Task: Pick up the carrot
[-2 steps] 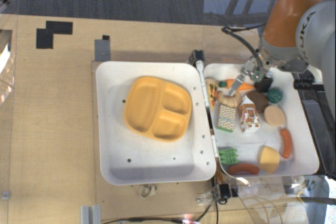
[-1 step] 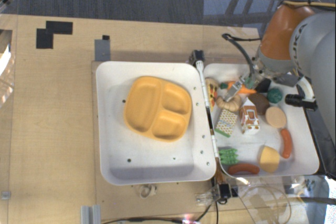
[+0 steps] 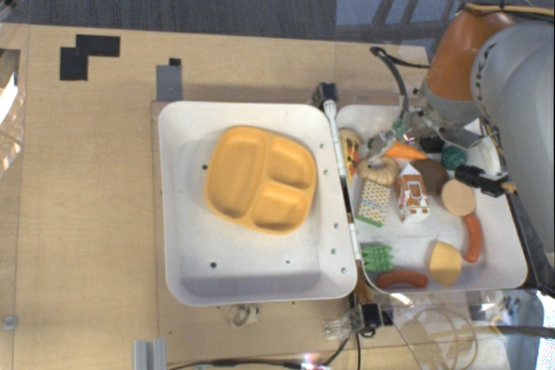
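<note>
We see the hand (image 3: 401, 131) low in the right bin (image 3: 519, 273), its tip just above the carrot (image 3: 404, 150) — whether it grips we cannot tell. The carrot lies crosswise beneath it, long axis left-right, beside the milk carton (image 3: 412, 195).

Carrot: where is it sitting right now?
The carrot lies in the right bin, near its far edge, directly under the arm's wrist, with a beige pastry-like item just left of it and the small milk carton just below.
</note>
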You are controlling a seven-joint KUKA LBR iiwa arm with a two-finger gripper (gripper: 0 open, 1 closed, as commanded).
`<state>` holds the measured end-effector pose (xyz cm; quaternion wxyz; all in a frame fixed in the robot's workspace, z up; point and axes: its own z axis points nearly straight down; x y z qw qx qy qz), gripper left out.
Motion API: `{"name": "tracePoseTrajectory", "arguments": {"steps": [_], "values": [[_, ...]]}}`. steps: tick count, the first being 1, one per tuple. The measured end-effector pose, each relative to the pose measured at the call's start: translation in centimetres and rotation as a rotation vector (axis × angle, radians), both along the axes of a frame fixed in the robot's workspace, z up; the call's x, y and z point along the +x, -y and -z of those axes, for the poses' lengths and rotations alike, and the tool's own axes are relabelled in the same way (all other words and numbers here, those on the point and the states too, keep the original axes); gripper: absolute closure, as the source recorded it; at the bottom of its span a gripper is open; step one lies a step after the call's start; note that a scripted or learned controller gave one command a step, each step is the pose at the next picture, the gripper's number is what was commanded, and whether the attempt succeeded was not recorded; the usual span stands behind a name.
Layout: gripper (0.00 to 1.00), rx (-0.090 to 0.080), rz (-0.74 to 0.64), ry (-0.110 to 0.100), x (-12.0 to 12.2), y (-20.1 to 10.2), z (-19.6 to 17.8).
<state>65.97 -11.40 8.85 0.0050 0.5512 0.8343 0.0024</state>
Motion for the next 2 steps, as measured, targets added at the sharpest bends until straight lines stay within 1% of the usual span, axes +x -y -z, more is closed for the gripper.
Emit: {"name": "tracePoseTrajectory", "arguments": {"steps": [1,2], "values": [[1.0,-0.004,-0.009,0.009,0.3,-0.1,-1.4],[1.0,0.004,0.045,0.009,-3.3,-6.1,-10.5]]}}
